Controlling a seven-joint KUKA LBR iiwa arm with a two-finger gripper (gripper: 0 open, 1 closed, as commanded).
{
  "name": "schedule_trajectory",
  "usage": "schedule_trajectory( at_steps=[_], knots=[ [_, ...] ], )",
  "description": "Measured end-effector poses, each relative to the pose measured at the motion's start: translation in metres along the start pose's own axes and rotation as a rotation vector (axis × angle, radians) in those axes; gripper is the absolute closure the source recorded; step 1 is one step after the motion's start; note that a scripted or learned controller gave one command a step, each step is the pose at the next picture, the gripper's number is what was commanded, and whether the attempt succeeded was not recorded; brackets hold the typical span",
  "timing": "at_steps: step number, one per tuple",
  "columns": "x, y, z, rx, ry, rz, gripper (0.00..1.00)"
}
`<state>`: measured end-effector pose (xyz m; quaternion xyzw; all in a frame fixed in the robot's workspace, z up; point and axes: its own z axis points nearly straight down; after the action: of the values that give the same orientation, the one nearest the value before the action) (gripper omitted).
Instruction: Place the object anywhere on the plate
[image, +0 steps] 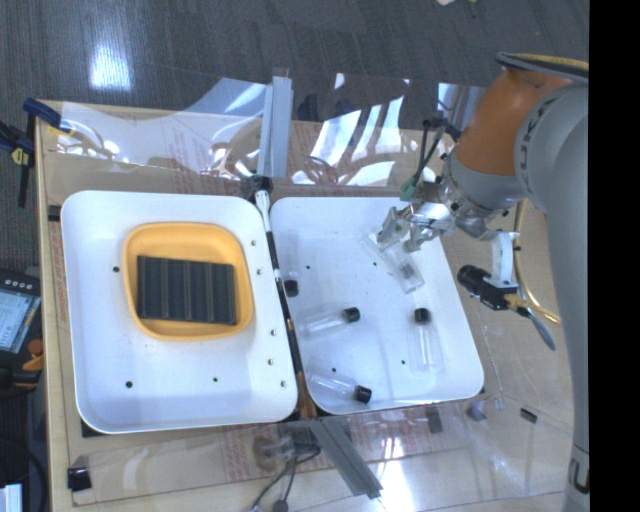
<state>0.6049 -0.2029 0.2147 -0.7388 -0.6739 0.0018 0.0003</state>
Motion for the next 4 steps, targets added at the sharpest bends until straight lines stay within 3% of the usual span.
schedule_trajectory(
  at_steps=[1, 3, 4],
  knots=[
    [0.051, -0.072, 0.035, 0.004, 0.002, -0.128, 1.00],
    [0.158, -0.025, 0.023, -0.001, 0.002, -0.292, 1.00],
    [0.158, -0.025, 0.023, -0.001, 0.001, -0.291, 0.00]
  ],
)
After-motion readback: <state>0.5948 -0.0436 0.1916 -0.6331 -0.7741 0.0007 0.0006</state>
